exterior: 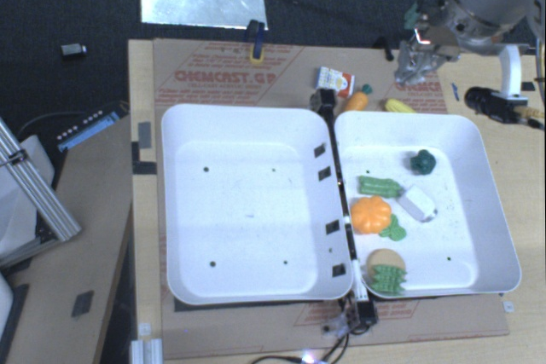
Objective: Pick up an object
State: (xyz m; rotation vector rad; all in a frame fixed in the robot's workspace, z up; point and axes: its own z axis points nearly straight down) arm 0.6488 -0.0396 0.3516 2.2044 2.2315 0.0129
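from my seat, nearest the camera i see a tan round piece with a ridged green piece [386,277] on it, sitting at the front left corner of the right bin [490,209], well in front of the tool and a little to its left in the frame. just behind it lies an orange pumpkin-shaped toy [370,215] with a small green leafy bit [394,228] touching its right side, and a white block [417,205] just beside that, closer in line with the tool. behind the pumpkin is a green bumpy strip [378,186], and further back a dark green round lump [422,161], the bin item nearest the tool, almost straight in front of it. the left bin [183,209] lies well off to the tool's left, the two bins touching along a row of black clips [331,226]. past the bins' far rim, on the surface [213,72], a yellow piece [398,106] rests just in front of the tool, an orange carrot-like piece [356,101] and a small white and red item [334,80] to its left. the tool [415,71] hangs over the surface behind the right bin, nothing between its tips; i cannot tell whether they stand apart or together.
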